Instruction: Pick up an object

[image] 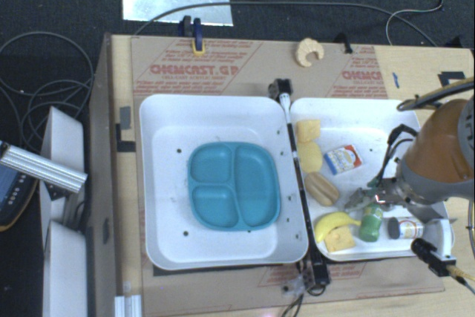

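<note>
Open floor across the back of the right bin (356, 109) and around the blue tray (234, 185) in the left bin (159, 159), but crowded at right bin's front-left: yellow blocks (309, 146), bread roll (322, 188), banana (332, 223), green bottle (370, 224), small carton (343, 159), arm (444, 159) overhead.

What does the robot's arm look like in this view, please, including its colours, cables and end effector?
The arm is a rounded grey body with a broad orange band above the wrist. Thin dark cables loop along its left side and over its top. The end effector is small, dark and metallic, with a tiny red glow on it.
</note>
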`<act>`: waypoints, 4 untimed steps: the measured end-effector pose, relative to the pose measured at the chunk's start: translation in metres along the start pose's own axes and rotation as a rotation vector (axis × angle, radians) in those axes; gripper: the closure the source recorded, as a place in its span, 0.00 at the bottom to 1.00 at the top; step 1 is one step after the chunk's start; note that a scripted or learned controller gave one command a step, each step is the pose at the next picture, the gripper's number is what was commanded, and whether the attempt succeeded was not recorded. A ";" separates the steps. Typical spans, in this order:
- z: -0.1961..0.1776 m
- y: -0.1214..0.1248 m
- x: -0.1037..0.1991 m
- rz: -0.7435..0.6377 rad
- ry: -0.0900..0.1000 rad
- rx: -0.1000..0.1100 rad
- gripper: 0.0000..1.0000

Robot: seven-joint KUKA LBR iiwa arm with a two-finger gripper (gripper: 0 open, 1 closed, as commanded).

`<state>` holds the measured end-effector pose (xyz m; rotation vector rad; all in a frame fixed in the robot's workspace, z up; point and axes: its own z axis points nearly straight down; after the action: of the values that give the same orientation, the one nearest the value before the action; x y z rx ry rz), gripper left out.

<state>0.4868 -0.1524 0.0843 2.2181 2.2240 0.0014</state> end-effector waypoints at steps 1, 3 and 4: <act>0.000 0.088 0.052 -0.001 0.000 -0.002 0.00; 0.000 0.000 -0.011 0.002 -0.001 0.000 0.00; -0.011 0.001 -0.011 0.001 0.001 -0.003 1.00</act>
<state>0.4881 -0.1631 0.0952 2.2180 2.2219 0.0051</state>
